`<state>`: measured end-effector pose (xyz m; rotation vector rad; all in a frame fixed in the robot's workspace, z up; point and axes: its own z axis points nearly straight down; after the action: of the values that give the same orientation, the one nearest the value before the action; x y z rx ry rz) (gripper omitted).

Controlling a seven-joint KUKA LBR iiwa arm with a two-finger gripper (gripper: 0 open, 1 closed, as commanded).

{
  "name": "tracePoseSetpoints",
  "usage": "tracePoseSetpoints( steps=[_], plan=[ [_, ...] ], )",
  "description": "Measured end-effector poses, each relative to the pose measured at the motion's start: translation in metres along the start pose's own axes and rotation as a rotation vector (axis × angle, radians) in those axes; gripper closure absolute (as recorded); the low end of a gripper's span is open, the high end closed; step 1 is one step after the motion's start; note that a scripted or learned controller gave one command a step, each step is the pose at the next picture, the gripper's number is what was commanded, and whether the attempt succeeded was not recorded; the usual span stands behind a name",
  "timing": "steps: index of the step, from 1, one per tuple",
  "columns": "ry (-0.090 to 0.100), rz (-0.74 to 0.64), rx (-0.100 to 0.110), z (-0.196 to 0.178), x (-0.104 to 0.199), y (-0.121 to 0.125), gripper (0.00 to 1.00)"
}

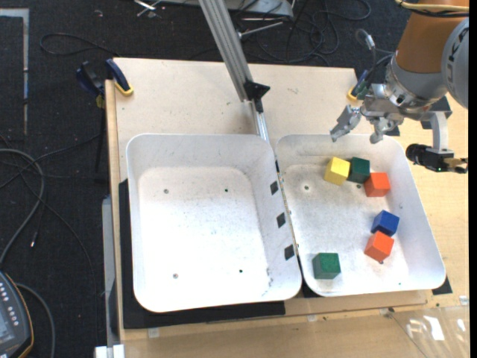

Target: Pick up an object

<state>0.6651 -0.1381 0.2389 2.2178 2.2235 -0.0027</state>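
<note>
Slanted aluminium rail [227,39] over wooden bench [186,95], blue-yellow clamp [112,77] at its corner, black cables [45,170] on floor

Six blocks [350,171] in right bin [417,200] — three at rear, three toward front; left bin [141,200] alongside.

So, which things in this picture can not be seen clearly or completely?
- The arm: cut off by the top and right edges in the camera view.
- The dark green block: its left side is hidden by the yellow block.
- The grey device on the floor: cut off by the bottom-left corner.
- The specks in the left bin: too small to identify.
</note>
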Motion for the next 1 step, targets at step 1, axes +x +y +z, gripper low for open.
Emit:
tracePoseSetpoints(
  steps=[1],
  plan=[
    [0.001,0.001,-0.003,0.1150,-0.0099,0.0159,0.00]
  ],
)
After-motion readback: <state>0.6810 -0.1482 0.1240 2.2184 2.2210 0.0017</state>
